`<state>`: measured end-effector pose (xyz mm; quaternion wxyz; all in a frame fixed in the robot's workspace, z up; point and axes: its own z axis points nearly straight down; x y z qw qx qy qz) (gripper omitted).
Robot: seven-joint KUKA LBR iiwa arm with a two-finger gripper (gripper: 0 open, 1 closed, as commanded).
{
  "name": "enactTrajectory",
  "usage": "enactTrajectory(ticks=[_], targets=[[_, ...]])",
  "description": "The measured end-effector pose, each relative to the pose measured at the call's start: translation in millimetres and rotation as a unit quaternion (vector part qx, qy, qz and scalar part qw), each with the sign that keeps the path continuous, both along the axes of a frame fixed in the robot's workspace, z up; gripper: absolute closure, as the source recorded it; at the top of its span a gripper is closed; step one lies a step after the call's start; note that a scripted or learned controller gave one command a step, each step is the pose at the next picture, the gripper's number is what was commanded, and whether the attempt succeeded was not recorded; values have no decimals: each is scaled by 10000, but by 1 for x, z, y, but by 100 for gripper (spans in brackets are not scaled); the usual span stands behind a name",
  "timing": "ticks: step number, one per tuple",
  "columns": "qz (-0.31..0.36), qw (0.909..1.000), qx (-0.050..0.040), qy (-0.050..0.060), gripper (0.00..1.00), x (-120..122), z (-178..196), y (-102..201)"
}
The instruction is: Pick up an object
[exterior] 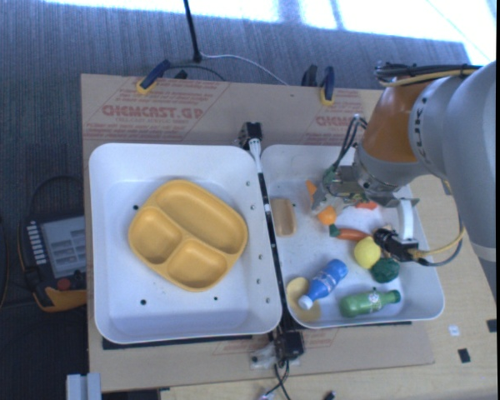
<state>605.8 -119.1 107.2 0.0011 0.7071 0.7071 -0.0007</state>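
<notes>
My gripper [340, 187] hangs low over the upper middle of the right bin [425, 307], under the grey wrist with its orange band. Just below it lies a small orange piece [327, 216], and another orange bit [312, 187] sits at its left. A carrot [347, 232], a yellow lemon [367, 252] and a dark green item [385, 269] lie below and to the right. Nearer the front are a blue bottle [327, 280], a green bottle [369, 302] and a yellow piece [298, 297]. A tan bread-like piece [282, 217] rests by the bin's left wall.
The left bin [108, 307] holds a yellow divided plate [187, 233]. A black-and-white clamp piece [251, 134] sits at the back between the bins. Cables trail along the arm at the right bin's edge [433, 252].
</notes>
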Motion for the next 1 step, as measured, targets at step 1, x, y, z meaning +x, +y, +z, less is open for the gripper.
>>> enactTrajectory(ticks=[1], targets=[[8,10000,9,-3,100,-38,151,51]])
